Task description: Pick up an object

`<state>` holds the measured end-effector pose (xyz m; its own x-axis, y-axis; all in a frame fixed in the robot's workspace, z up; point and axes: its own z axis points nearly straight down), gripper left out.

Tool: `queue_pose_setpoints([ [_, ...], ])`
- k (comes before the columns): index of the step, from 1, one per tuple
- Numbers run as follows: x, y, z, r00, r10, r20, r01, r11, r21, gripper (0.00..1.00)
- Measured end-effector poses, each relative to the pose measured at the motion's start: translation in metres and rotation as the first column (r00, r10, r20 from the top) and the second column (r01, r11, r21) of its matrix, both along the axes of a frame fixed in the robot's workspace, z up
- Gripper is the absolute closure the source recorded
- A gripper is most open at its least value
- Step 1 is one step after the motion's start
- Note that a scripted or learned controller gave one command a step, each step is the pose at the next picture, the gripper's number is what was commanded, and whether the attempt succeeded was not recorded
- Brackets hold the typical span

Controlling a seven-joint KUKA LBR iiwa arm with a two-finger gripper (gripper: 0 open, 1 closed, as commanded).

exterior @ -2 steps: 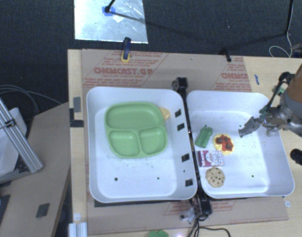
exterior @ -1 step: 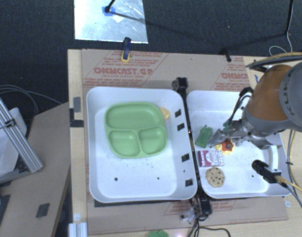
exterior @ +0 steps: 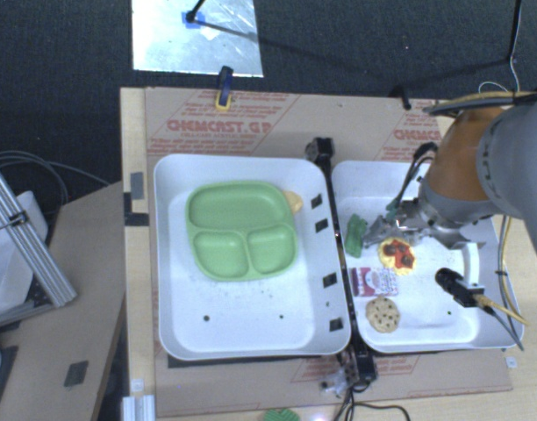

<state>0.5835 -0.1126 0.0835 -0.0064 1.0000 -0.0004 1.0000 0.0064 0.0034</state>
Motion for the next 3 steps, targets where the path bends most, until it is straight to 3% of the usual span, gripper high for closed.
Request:
queue_pose_setpoints([
  [1, -0.051, 0.004, 0.0, 1.0, -0.007, -0.006, 0.007, 1.0, 0.001, 0.0],
  [2, 0.003, 0.033, 0.002, 1.0, 0.002, 0.003, -0.002, 1.0, 0.001, 0.0],
  [3, 0.048, 0.028, 0.002, 1.0, 0.0, 0.003, 0.0, 1.0, -0.001, 0.0],
])
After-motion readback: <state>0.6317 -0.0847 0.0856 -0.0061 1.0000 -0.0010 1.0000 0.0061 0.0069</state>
